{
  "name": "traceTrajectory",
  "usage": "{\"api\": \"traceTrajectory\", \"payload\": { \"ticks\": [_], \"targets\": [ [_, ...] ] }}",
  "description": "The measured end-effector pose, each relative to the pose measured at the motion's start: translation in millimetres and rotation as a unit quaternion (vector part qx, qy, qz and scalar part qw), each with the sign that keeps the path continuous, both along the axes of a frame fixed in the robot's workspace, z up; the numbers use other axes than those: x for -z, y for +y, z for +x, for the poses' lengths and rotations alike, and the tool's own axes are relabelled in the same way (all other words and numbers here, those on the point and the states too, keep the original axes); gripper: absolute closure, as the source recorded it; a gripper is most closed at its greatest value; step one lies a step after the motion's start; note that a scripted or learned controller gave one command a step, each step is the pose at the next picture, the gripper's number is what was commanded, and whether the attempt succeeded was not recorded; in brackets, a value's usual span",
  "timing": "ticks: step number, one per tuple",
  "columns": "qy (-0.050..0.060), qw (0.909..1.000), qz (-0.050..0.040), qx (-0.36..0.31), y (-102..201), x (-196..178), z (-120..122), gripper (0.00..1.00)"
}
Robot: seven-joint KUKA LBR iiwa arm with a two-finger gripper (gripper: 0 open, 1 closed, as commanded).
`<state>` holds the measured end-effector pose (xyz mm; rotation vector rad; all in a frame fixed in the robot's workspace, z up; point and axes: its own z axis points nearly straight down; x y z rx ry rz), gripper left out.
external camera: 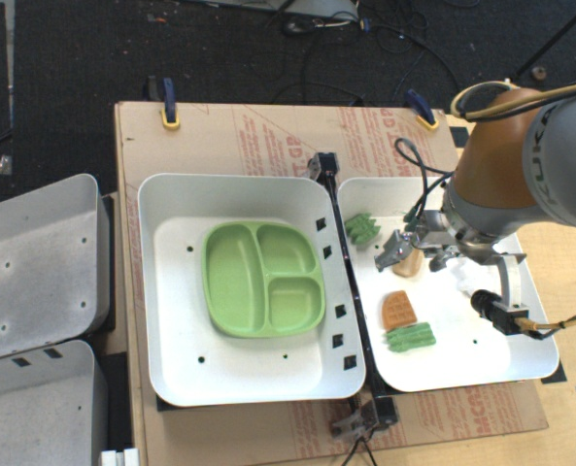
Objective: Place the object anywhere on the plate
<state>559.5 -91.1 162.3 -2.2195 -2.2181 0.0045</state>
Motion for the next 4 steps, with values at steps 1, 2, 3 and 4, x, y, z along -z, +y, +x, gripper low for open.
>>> {"api": "traceTrajectory", "payload": {
  "ticks": [1,2,3,4],
  "targets": [
    [0.0,1.0,0.0,0.0,-0.7,63.7,2.2,0.0],
    [-0.001,1.0,0.0,0.0,-0.3,70.5,1.9,0.0],
    [-0.002,1.0,-0.0002,0.001,-0.5,60.1,2.4,1.0],
    [-0.005,1.0,-0.0008,-0.001,-0.9,-3.5,2.3,1.0]
  ]
}}
